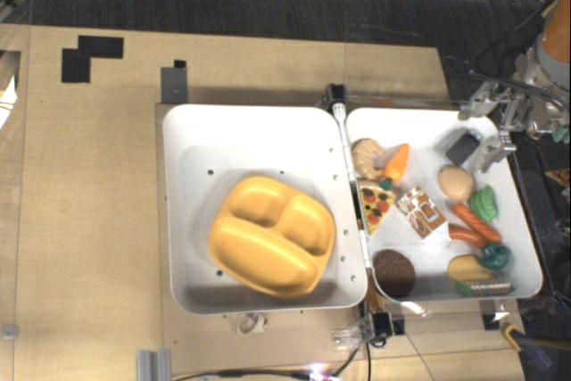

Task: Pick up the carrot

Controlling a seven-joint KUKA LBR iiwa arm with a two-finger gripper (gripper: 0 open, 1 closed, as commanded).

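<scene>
Orange carrot (470, 219) lies in the right bin (526, 219), no readable labels; gripper (500, 134) state unclear.

Arm (555, 40) cut off at right edge.

1. The carrot (473, 221) is orange and tapered, with a green leafy top at its far-right end.
2. It lies flat on the floor of the right bin, slanting from far-left to near-right.
3. It sits toward the bin's right side, near the near-right corner.
</scene>
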